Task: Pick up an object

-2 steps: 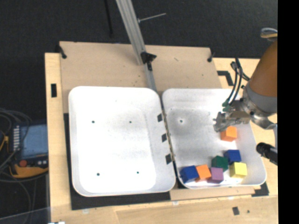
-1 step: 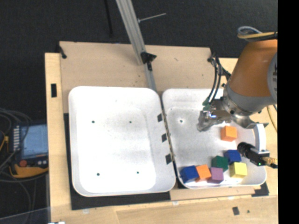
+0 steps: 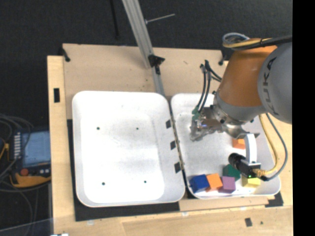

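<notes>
The gripper (image 3: 199,130) hangs over the right bin (image 3: 183,102), near its upper left. The blocks lie toward the bin's lower edge — blue block (image 3: 199,183) nearest, orange block (image 3: 214,181) just beside it.

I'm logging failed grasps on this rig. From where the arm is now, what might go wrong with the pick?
1. The gripper hangs over bare floor in the upper part of the right bin; closing here would likely catch nothing.
2. The blue block, orange block and purple block sit packed along the bin's near wall, so fingers may not fit between them.
</notes>
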Robot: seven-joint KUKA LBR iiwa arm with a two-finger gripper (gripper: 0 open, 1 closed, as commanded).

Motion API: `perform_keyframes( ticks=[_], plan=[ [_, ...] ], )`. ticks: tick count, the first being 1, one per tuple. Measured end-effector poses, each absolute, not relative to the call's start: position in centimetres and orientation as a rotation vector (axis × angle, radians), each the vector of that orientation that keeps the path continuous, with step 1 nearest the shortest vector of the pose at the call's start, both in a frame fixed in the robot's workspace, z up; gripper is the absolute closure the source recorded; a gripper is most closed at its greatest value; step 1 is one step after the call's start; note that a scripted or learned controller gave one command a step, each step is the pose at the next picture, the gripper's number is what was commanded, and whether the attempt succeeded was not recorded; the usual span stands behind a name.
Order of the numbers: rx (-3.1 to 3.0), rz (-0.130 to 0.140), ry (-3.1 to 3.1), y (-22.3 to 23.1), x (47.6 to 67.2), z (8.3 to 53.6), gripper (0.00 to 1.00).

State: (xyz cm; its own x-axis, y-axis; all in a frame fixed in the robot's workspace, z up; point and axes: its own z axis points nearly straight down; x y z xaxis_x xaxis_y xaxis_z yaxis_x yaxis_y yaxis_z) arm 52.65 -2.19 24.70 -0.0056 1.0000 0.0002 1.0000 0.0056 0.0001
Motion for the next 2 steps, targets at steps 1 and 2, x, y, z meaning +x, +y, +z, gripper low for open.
perform_keyframes(
  ticks=[1, 2],
  plan=[
    [-2.214, -0.001, -2.229, 2.3, 53.1, 24.3, 1.00],
    [-2.212, -0.001, -2.229, 8.1, 53.4, 23.9, 1.00]
  ],
)
